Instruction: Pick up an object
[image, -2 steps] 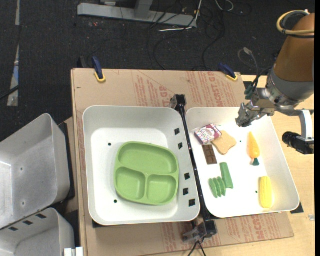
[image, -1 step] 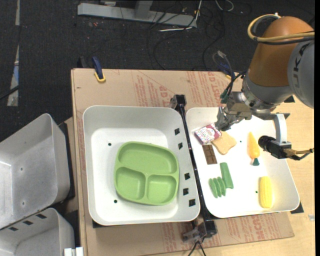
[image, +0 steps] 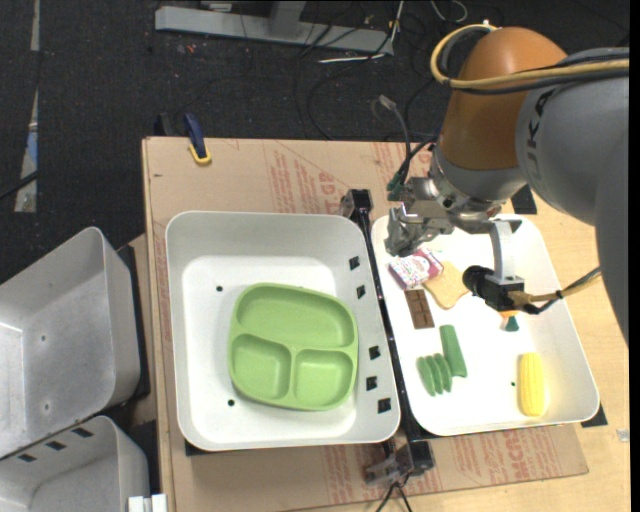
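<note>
White bins sit side by side on the counter (image: 270, 160). Left bin (image: 200, 240) holds a green divided plate (image: 294, 346). Right bin (image: 570, 300) holds a pink packet (image: 416, 268), a tan bread slice (image: 447, 287), a brown bar (image: 421, 310), green bean pods (image: 443, 362) and a yellow corn cob (image: 531, 384). Pincer (image: 405, 238) hangs over the right bin's upper left corner, just above the pink packet; whether its jaws are wide or narrow, cannot tell. Nothing visibly held.
</note>
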